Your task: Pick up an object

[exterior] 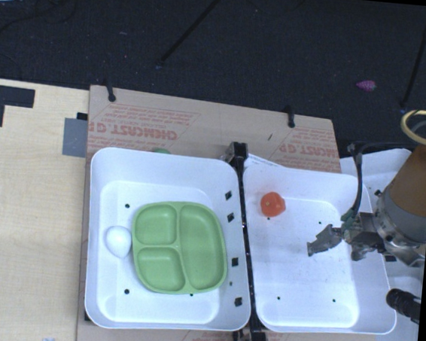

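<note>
Overhead slanted view of the table, with two shallow white bins side by side. The landmark is the central divider [242, 237] where the bins meet. Left of the divider, the left bin [114, 171] holds a green three-compartment plate [179, 246], with a small white egg-shaped object [118, 241] touching the plate's far edge from the divider. Right of the divider, the right bin [334, 311] holds a small red-orange round object [273, 204], lying near the divider toward the bin's rear wall. The hand [326, 243] sits over the right bin, well to the right of the divider and apart from the red-orange object, with nothing visible between its fingers; whether they are spread or pressed together cannot be told at this resolution. Judged progress: the task is at its start. No object is grasped or lifted; all three lie in their bins. Selecting a target, closing on it and raising it all remain.
</note>
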